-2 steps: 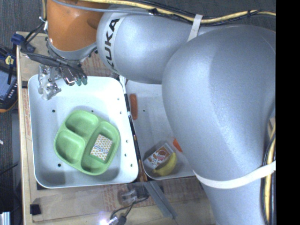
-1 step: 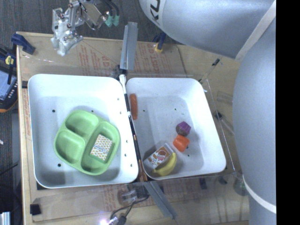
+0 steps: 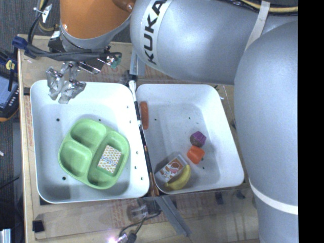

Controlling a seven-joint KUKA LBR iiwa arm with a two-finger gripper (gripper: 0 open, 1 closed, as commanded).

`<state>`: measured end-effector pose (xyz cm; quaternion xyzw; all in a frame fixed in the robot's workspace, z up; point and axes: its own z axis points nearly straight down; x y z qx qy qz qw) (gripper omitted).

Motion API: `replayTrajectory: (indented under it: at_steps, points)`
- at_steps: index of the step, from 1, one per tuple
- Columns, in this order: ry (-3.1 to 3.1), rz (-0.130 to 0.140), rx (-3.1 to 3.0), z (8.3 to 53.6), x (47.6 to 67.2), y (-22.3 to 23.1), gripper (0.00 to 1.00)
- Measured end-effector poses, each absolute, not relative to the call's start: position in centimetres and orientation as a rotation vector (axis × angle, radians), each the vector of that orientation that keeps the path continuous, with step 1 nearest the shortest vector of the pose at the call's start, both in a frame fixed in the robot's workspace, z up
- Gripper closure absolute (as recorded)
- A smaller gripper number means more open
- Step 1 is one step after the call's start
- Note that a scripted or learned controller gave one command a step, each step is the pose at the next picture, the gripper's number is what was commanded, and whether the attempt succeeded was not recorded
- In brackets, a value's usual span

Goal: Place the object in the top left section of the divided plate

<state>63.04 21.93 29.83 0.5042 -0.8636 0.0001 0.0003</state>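
Yellow shows first, closest to my camera: a banana (image 3: 181, 178) curled against a small carton (image 3: 171, 169) at the near wall of the right bin (image 3: 223, 135), well away from the gripper (image 3: 64, 85) and on the arm's side of it. Just beyond them sit an orange piece (image 3: 195, 154) and a purple piece (image 3: 198, 138), then a sausage (image 3: 144, 114) lying by the wall shared with the left bin (image 3: 40, 135).

The green divided plate (image 3: 76, 156) rests in the left bin, nearer to me than the gripper. A patterned packet (image 3: 110, 159) lies flat in the plate section farthest from the gripper. I take that packet as the task's object, though I can't be sure. If so, it is in the wrong section, since the one wanted is on the gripper's side.

Farthest off, the gripper hangs over the left bin's far corner. I cannot tell whether it is spread or pressed together, and I see nothing in it. I read that spot as a parked position that keeps the plate in clear view.
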Motion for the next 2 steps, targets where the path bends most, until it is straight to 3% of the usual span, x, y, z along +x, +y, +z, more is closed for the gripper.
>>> replayTrajectory:
  at_steps: [1, 2]
  points:
    - [-2.173, 0.003, 2.273, 37.7, 64.8, 20.6, 1.00]
    - [-1.887, -0.002, 2.511, 25.2, 55.0, 21.9, 1.00]
